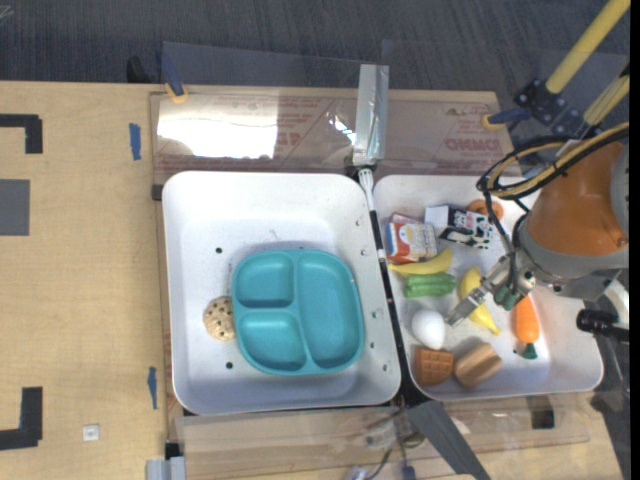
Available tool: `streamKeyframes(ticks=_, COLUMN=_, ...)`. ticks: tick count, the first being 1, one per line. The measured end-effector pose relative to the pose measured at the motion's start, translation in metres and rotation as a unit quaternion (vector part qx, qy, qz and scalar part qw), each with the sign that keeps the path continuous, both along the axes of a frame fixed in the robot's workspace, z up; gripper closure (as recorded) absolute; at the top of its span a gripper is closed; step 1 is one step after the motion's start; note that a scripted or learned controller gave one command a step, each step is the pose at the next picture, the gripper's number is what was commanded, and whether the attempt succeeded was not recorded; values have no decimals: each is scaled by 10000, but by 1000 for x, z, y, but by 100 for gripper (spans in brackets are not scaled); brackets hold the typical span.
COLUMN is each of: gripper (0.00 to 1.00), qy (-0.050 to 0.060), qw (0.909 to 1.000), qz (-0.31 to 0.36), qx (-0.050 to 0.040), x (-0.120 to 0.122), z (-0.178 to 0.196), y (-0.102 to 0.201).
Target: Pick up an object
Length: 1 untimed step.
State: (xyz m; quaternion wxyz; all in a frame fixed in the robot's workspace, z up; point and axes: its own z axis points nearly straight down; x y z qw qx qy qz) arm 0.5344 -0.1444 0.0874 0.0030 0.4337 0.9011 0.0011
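The right bin (570, 366) holds several toy foods: a milk carton (411, 236), a banana (422, 262), a green vegetable (428, 286), a white egg (429, 328), a waffle (433, 366), a bread roll (477, 364), an orange carrot (526, 321) and a black-and-white box (466, 226). My gripper (488, 298) hangs low over the middle of this bin, right on top of a yellow piece (486, 319) that pokes out on both sides of it. The arm's orange band sits just to its right and hides part of the bin.
In the left bin (200, 203) lies a teal divided plate (297, 310) with a cookie (218, 317) beside its left edge. A clear plastic sheet and a metal strip (371, 113) lie behind the bins. Cables loop above the wrist.
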Motion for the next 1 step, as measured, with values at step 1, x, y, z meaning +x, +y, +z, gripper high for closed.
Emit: streamKeyframes(ticks=1, gripper=100, qy=-45, qw=10000, qz=-5, qx=-5, x=3, z=13, y=0)
